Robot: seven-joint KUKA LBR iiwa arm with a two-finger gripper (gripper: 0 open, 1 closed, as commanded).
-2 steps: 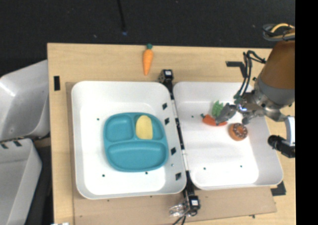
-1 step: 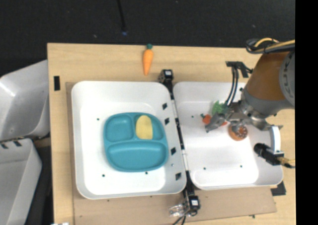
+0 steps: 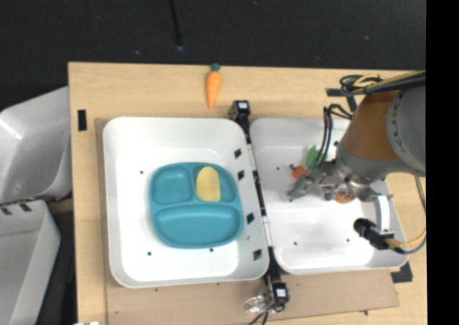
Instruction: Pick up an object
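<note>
Gripper (image 3: 300,187) low in the right bin (image 3: 315,259), fingers pointing toward 9 o'clock; how far apart they stand cannot be told at this size, and nothing can be made out between them. Small red piece (image 3: 296,170) lies just off the tip at about 11 o'clock; a green object (image 3: 313,155) sits near it at 1 o'clock, partly behind the cabling. An orange-red bit (image 3: 345,199) shows at 3 o'clock of the gripper, tucked under the wrist; what it is cannot be told. Arm (image 3: 384,133) covers the bin's 2 o'clock quarter. In the left bin (image 3: 122,245) a blue divided tray (image 3: 188,223) holds a yellow object (image 3: 208,184) in its upper right compartment, well apart from the gripper. A toy carrot (image 3: 213,87) rests on the bench (image 3: 86,87) outside both bins, at 12 o'clock of the left one. Risks, as judgement: the nearest candidates are small and crowded close to the tool, so a closing stroke may nudge the red piece aside rather than trap it, or shut on nothing. The green object sits by the cables and could be swept along or hidden. The pieces lie close to the white floor, so a shallow descent likely misses, a deep one scrapes. The bin's central wall at 9 o'clock limits any leftward sweep.
</note>
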